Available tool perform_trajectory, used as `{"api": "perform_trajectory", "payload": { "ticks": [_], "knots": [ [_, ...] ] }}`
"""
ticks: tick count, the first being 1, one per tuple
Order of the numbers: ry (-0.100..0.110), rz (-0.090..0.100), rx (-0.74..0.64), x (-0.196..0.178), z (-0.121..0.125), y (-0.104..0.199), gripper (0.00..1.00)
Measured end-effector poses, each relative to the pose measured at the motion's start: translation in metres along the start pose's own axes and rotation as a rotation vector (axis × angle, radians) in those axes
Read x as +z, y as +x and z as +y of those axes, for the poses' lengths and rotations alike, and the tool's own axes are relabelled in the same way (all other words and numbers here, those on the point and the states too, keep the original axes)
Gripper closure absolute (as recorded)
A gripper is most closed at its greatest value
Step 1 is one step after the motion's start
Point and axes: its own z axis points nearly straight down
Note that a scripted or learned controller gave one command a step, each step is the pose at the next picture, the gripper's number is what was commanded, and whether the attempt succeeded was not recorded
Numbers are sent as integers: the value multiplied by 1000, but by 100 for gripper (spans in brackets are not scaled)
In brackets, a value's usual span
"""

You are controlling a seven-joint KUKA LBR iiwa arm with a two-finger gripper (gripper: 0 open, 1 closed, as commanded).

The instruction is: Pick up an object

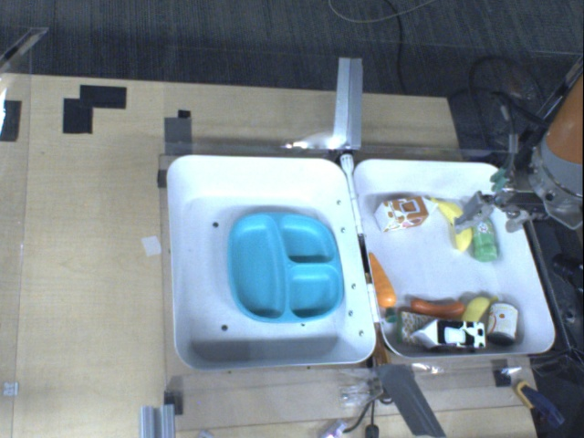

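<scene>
My gripper [495, 215] hangs over the back right part of the right bin [538, 286], its two grey fingers [475, 210] spread open with nothing between them. Just in front of it lies a small green bottle [485, 244], beside a yellow-green piece [463, 238] and a yellow banana [446, 210]. A white and brown carton [402, 213] lies further left. Along the bin's front sit an orange carrot [384, 286], a red-brown sausage [436, 306], a black and white toy [461, 335] and a white cup-like item [504, 318].
The left bin [196, 245] holds a blue divided plate [283, 265]. A metal post [349, 99] stands behind the wall between the two bins. Cables and the arm's body [561, 158] crowd the right side.
</scene>
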Motion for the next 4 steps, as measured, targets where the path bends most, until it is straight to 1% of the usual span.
{"api": "perform_trajectory", "payload": {
  "ticks": [1, 2, 3, 4],
  "knots": [
    [3, 1, -109, 101, -55, 47, 0],
    [-1, 1, 89, 54, -54, 126, 0],
    [3, 1, 62, 65, -54, 167, 0],
    [3, -1, 559, 65, -28, 135, 0]
  ]
}}
